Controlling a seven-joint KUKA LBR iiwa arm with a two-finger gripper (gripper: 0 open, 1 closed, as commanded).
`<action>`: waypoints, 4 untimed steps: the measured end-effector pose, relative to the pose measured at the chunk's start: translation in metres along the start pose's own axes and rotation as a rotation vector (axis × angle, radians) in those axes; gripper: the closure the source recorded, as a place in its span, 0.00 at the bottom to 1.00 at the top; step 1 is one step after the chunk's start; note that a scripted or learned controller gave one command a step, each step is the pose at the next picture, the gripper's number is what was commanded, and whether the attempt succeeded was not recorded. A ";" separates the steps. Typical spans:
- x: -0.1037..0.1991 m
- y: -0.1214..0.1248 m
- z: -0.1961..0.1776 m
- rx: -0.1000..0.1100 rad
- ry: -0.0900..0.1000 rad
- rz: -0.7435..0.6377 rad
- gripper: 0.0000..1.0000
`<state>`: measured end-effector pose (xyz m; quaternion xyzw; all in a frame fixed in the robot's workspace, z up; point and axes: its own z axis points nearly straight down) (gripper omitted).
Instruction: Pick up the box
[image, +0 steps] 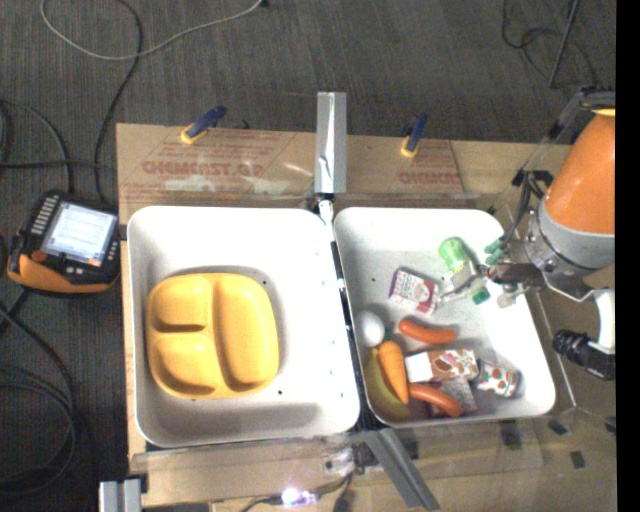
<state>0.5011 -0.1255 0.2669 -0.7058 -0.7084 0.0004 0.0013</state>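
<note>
Box (452, 364) sits low in the right bin (520, 235), near the front wall, lying flat with a red and white printed face up. Looks like a small carton, so my guess is light and fairly stiff, though thin card will dent if squeezed hard. Printed faces are probably a bit slick. I'd take it across its two short sides, coming straight down, rather than trying to pinch the flat top.

Trouble is, it's packed in. A carrot (393, 368) lies just beside its left end, a red sausage-looking thing (436, 399) runs touching or nearly touching along its lower edge, and a small printed packet (497, 379) crowds its right end. Another sausage (427, 329) lies just above it. So there's hardly any free gap for a finger on any side; I reckon the neighbours get nudged or grabbed along with it.

Elsewhere in that bin: a white egg (371, 327), a banana (380, 392) along the front left, a purple-and-white pouch (413, 289) and a green bottle (455, 251) further back.

Gripper (478, 283) hovers over the back right part of the bin, near the green bottle and well apart from the box. Can't tell how it's set; it's too small and cluttered there.

Left bin (150, 225) has a yellow divided tray (212, 332).
</note>
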 end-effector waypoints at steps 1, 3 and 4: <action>0.013 0.057 0.100 0.002 -0.001 0.081 0.00; -0.002 0.103 0.166 0.001 -0.001 0.066 1.00; 0.039 0.103 0.052 0.000 -0.003 0.112 1.00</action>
